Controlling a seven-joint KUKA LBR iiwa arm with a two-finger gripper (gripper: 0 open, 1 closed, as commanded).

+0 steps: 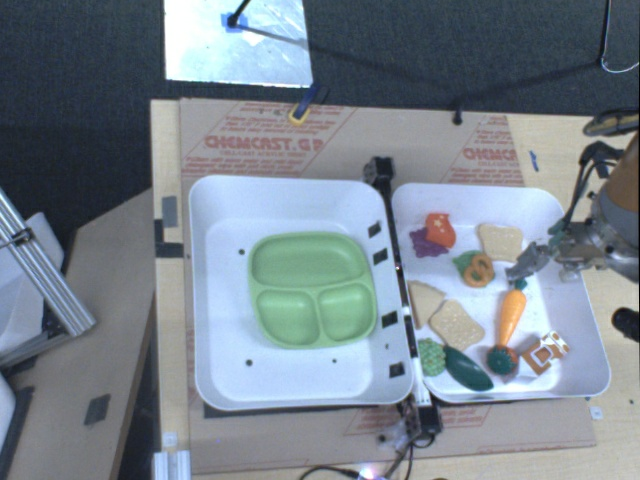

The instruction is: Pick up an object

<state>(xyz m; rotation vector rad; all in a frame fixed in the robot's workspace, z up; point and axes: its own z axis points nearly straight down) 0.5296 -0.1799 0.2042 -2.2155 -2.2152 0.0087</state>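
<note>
The grey two-finger gripper (527,261) reaches in from the right edge of the frame and hangs over the shallow white right-hand bin (575,218), just above the leafy end of the orange plastic toy carrot (510,315). I cannot tell how its jaws stand; the tip is too small and blurred. Nothing shows between them.

The carrot lies at a slant in the right-centre of that bin, its lower end touching a small dark red and green toy (502,359). Just beside it are an orange and white block-shaped toy (545,350), a tan bread-slice toy (456,322), and a green and orange ring-shaped piece (475,268). The left-hand white bin (215,268) holds a pale green three-compartment plastic tray (310,288).

The risk, as I judge it, is crowding: a descent slightly off line could land on the carrot's tapering side and push it away, or nudge its neighbours. The carrot is smooth and rounded (likely slippery), so a closing grip near the narrow leafy end may squeeze it out.

The brown paper sheet (260,138) under the bins bears red printing reading "CHEMCAST GP", repeated at upper left and upper right.
</note>
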